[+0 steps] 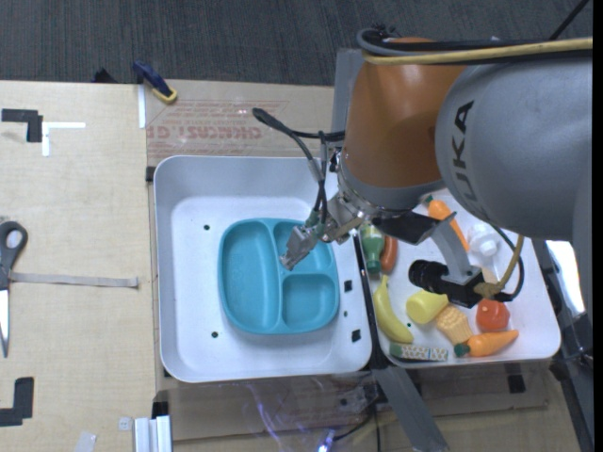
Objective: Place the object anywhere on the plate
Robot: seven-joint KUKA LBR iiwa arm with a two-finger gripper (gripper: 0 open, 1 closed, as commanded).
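Observation:
A blue divided plate [250, 281] lies in the left white bin [188, 347]. My gripper [300, 246] hangs low over the plate's far right compartment, close to the ridge between the sections. The big grey and orange arm comes in from the right and hides the far part of the right bin [539, 345]. From this angle I cannot make out any object at the gripper's tip.
The right bin holds several toy foods: a banana [388, 314], a yellow pepper [426, 305], a tomato [492, 315] and a carrot [490, 344]. Scissors [8, 252] lie on the bench at the far left. A cable [292, 139] loops above the left bin.

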